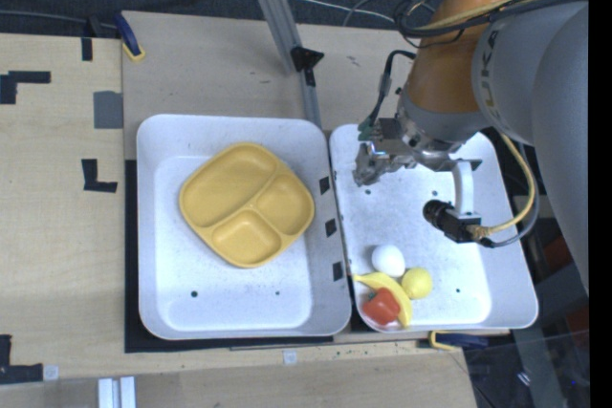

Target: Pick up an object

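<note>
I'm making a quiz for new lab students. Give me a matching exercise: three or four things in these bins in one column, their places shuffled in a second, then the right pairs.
Things:
1. yellow divided plate
2. white ball
3. red object
4. gripper

Places:
A. right bin's near-left corner
B. over the right bin's far-left part
C. left bin
D. right bin, just beyond the small pile of toys

Pairs: 1-C, 2-D, 3-A, 4-B

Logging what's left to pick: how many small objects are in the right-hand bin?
4, clustered at its near left corner: a white ball, a yellow ball, a yellow banana-like piece and a red piece. The arm may hide others.
</note>
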Robot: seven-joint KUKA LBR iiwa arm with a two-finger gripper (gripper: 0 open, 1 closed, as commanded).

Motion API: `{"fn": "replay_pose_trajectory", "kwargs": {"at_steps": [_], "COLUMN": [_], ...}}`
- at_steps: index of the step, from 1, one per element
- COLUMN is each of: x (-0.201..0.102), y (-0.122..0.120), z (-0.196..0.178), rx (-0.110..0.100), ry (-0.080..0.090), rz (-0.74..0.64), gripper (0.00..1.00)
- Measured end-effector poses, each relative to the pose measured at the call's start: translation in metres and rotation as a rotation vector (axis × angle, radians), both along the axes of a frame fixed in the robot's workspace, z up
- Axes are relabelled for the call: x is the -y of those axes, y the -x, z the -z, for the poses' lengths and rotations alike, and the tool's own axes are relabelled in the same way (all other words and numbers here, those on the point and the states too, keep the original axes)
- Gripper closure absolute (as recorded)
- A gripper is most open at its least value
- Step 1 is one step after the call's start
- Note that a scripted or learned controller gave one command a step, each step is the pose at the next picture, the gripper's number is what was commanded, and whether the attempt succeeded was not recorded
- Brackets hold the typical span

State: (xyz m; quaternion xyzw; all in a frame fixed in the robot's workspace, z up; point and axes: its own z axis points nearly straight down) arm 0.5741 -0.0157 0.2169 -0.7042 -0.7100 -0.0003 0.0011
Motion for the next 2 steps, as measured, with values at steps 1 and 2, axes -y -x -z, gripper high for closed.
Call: {"fn": "replay_pose_trajectory", "kwargs": {"at_steps": [1,2], "x": [-0.054,-0.105], "y": [-0.017,-0.026], "z": [0.009,-0.001], "rx": [-0.001,0.001], "ry": [0.001,0.0], "rz": [0.001,0.001], "gripper": [1.0,1.0]}}
